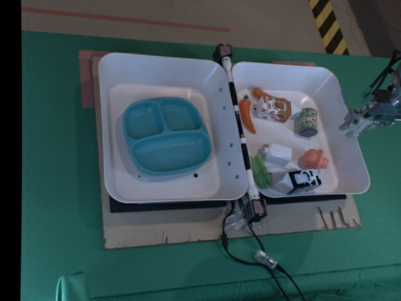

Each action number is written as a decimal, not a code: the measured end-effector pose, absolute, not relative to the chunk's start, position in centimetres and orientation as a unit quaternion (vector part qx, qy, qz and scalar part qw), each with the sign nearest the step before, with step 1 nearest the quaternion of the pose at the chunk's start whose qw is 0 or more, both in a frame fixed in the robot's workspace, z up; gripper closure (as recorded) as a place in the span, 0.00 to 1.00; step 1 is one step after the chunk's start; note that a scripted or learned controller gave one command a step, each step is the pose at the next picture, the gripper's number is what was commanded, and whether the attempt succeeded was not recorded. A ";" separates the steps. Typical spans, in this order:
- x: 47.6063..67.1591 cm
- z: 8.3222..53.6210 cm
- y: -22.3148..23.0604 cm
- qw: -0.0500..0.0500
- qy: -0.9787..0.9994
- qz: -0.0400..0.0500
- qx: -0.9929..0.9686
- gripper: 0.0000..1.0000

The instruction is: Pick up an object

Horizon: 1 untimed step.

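On the left, over a green cloth-covered bench (56, 168) and a brown cardboard sheet (156, 234), a shallow white plastic left bin (119, 68) holding a teal three-compartment plastic plate (166, 135), flat on the floor.

Between the bins, a thin black-and-white striped bar (238, 121); below its near end, black cables (250, 249) trailing over the cloth.

In the shallow white plastic right bin (326, 80), all candidates for picking:
- Against the left wall, a slim orange toy carrot (248, 115), and lower down a green toy pea pod (260, 171).
- Just beside the carrot, a flat orange-and-white patterned packet (274, 107).
- Below, a small white box (277, 153) and a black-and-white carton (304, 180).
- Further right, a small grey-green can (307, 121) and an orange-red rounded toy (316, 159).

At the far right, by the bin's right rim, the grey two-finger gripper (352, 124), apart from every item, holding nothing visible. Open or closed: impossible to tell.
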<state>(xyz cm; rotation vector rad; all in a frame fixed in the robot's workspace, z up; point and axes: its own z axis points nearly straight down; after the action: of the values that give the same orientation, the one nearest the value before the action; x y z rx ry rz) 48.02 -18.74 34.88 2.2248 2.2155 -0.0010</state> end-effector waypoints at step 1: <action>46.8 34.8 -18.7 0.001 0.706 0.000 0.708 1.00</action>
<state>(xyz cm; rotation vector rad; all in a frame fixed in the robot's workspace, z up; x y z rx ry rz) 46.81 -18.69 34.78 2.2239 2.2169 0.0000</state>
